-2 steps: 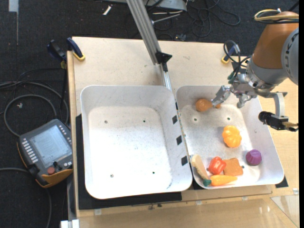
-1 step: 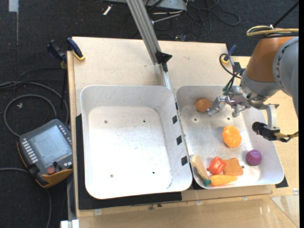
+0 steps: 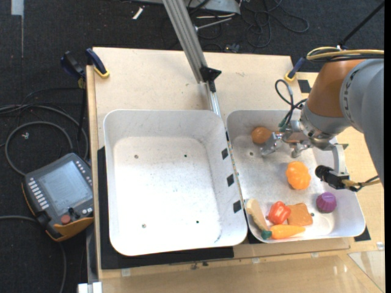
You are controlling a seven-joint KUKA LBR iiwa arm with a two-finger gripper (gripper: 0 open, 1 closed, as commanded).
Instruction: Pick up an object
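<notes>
One brown ball lies just beside the pincer, whose opening is unclear.

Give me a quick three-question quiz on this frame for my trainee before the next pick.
1. True or false: the purple ball lies in the left bin.
2. Which item lies nearest the tool? A) carrot B) brown ball C) purple ball
3. Fill in: the orange fruit sits in the ____ bin.

Key:
1. False; it lies in the right bin, near its right edge.
2. B
3. right
</notes>
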